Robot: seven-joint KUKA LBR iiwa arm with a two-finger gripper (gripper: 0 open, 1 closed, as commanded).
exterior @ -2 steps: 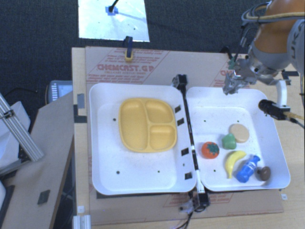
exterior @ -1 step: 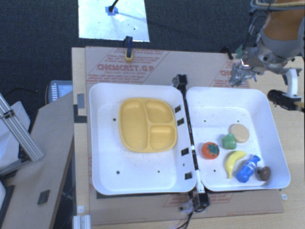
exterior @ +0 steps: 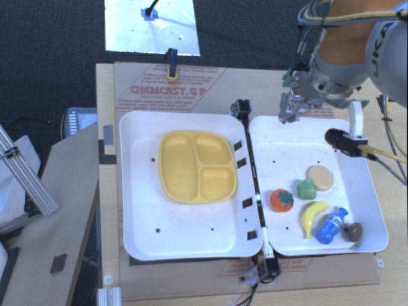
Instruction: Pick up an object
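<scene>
Two white bins sit side by side on the bench. A yellow tray (exterior: 196, 167) with three parts lies in the middle of the left bin (exterior: 137, 183). The right bin (exterior: 280, 148) is my landmark. Near its front right corner lie the toys, all close together: a red tomato (exterior: 282, 199), a green toy (exterior: 306, 188) just beside it, a round tan cookie (exterior: 320, 177) touching the green toy, a yellow banana (exterior: 312, 215), a blue bottle (exterior: 331, 227) beside the banana, and a small brown ball (exterior: 352, 232) by the bottle. The gripper (exterior: 292, 110) hangs over the back edge of the right bin, well apart from the toys. It holds nothing, but I cannot tell how it is set.
</scene>
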